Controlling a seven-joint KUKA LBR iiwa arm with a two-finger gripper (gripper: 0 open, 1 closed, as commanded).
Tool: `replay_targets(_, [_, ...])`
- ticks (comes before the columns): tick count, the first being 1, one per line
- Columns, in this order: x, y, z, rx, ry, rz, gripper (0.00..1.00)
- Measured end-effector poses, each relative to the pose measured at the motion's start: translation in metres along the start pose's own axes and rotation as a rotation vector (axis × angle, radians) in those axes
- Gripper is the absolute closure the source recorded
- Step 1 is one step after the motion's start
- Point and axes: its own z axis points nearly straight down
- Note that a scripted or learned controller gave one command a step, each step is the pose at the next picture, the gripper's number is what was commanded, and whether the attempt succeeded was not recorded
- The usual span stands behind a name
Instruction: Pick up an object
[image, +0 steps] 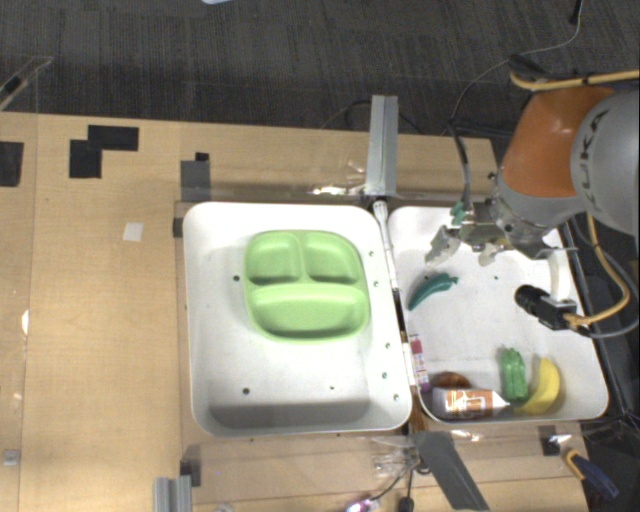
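My gripper (464, 247) hangs over the far part of the right bin (480, 330), its two fingers spread open with nothing between them. Just below it, on the bin floor, lies a small dark green curved object (432, 289), apart from the fingertips. At the bin's near edge sit a yellow banana (545, 388), a bright green item (513, 373) beside it, and a brown and orange can (466, 401) lying on its side.
A light green divided plate (303, 283) lies in the left bin (215, 330). A metal divider (382, 150) stands between the bins at the back. A small pink-labelled item (415, 351) rests against the right bin's left wall.
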Motion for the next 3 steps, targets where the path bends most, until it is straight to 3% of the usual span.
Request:
replay_targets(1, [0.010,0.033,-0.071,-0.002,0.000,-0.054,0.00])
replay_targets(2, [-0.019,0.008,0.090,0.000,0.001,0.214,0.00])
replay_targets(3, [-0.015,-0.036,0.094,-0.012,0.001,0.245,0.00])
